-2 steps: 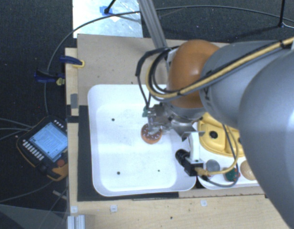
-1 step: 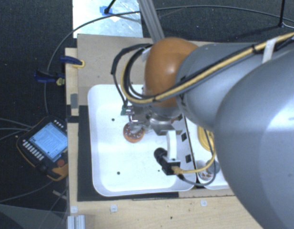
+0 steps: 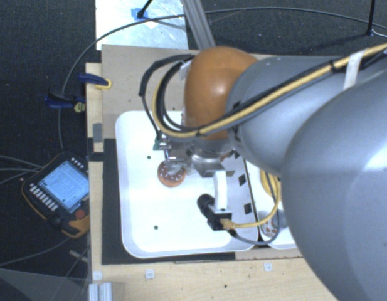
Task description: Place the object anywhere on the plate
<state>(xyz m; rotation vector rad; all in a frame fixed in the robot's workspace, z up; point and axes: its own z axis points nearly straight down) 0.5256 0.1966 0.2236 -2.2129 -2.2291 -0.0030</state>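
A big smooth grey robot arm (image 3: 331, 155) swells across the frame, its casing matte and rounded. Next to that grey casing comes a glossy orange dome-shaped band (image 3: 212, 86). A yellow cable and a black cable (image 3: 157, 99) run paired along the grey casing and loop out beyond the orange band, cinched by a white strap (image 3: 351, 73). Below the band, a silvery metal wrist flange (image 3: 202, 158), a white bracket with black marks, and a black connector plug (image 3: 209, 209).
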